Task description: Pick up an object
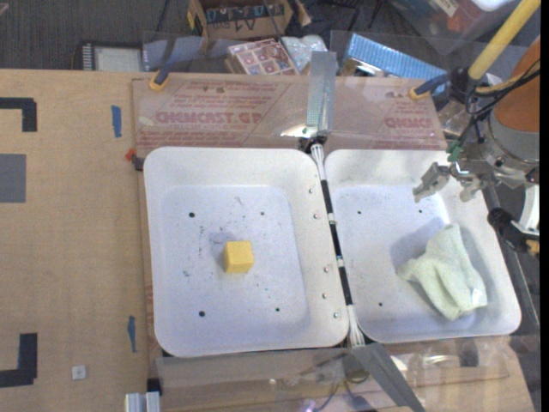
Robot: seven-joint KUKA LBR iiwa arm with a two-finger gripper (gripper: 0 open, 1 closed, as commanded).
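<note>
A small yellow block (239, 257) lies near the middle of the left bin (171, 178). In the right bin (369, 187), toward its near right corner, a crumpled pale green cloth (446, 275) rests on the floor. My gripper (447, 186) hangs over the right bin's far right part, above and just behind the cloth, apart from it. Its two fingers (425, 184) are spread open with nothing between them. The grey arm with its orange band comes in from the right edge.
A clear plastic sheet with red lettering (232, 118) stands behind both bins. Boxes and clutter sit beyond it. A wooden board (69, 230) lies left of the bins. A metal divider (330, 230) joins the two bins.
</note>
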